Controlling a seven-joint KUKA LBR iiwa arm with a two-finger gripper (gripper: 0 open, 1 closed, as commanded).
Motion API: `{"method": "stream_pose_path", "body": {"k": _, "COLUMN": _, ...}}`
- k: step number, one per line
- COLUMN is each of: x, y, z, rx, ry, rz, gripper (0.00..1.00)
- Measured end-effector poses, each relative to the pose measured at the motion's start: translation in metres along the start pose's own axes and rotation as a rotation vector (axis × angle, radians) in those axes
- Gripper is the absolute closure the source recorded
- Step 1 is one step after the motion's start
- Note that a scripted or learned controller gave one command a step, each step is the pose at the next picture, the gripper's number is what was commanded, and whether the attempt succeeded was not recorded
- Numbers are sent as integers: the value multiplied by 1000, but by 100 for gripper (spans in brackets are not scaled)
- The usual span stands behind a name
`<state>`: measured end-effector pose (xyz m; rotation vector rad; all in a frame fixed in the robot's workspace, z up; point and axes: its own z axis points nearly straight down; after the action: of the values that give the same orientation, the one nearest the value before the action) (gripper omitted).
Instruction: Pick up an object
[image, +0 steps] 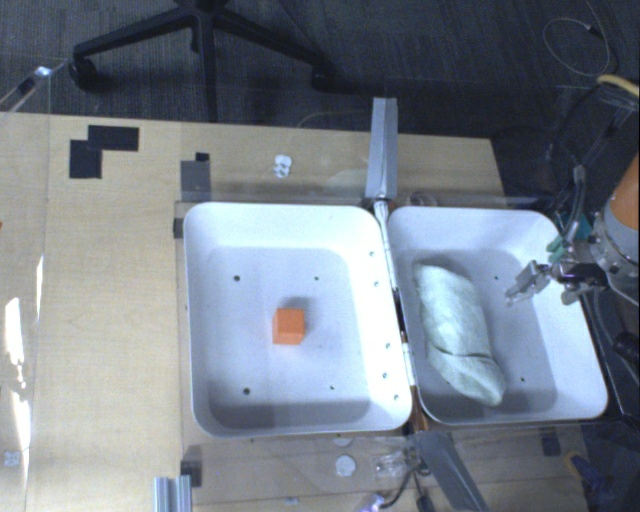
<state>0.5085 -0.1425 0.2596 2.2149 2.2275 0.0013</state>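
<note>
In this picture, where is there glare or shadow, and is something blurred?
In the camera view, glare streaks the bench at the far left; the orange cube in the left bin looks sharp; the folded pale cloth casts a soft shadow in the right bin; the gripper looks slightly blurred.

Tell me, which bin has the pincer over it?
The right bin, holding the pale cloth. The pincer hangs over its right side; the left bin holds an orange block.

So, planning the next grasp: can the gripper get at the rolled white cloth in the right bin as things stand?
Probably yes. The gripper hovers over the right bin, just right of the white cloth, and nothing lies on the cloth or between them.
</note>
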Motion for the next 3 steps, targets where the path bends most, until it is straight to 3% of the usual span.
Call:
{"method": "stream_pose_path", "body": {"k": 1, "x": 17, "y": 29, "z": -124, "rx": -5, "ry": -2, "rz": 36, "gripper": 0}}
{"method": "stream_pose_path", "body": {"k": 2, "x": -25, "y": 34, "z": -129, "rx": -5, "ry": -2, "rz": 147, "gripper": 0}}
{"method": "stream_pose_path", "body": {"k": 3, "x": 28, "y": 96, "z": -121, "rx": -3, "ry": -1, "rz": 126, "gripper": 0}}
